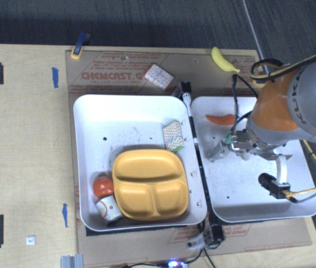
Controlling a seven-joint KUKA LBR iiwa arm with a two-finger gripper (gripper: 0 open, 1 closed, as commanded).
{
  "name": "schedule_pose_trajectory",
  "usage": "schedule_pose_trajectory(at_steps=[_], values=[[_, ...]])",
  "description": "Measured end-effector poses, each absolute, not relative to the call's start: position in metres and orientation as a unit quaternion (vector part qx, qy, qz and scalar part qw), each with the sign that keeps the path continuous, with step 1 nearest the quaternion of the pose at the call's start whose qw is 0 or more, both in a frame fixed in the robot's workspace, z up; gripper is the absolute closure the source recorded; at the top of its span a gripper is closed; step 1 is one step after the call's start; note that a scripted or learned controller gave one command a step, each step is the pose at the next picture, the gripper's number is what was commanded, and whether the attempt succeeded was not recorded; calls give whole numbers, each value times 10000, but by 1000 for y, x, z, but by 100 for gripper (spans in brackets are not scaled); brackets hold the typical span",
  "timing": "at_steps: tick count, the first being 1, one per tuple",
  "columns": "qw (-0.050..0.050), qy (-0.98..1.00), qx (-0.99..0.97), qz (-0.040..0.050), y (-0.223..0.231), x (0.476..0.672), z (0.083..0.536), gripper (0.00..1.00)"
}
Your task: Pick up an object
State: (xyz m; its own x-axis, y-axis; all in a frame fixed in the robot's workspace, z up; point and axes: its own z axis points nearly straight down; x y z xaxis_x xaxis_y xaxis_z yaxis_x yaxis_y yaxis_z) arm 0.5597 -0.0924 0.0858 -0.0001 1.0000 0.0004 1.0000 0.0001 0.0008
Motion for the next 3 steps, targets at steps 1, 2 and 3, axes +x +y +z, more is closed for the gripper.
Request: schedule_pose_trajectory(at_steps=[1,2,3], values=[[14,7073,7069,9,-94,612,86,0],[-3,7077,7066,-3,-119,667,85,0],[15,7084,7058,2,-118,668,96,100]])
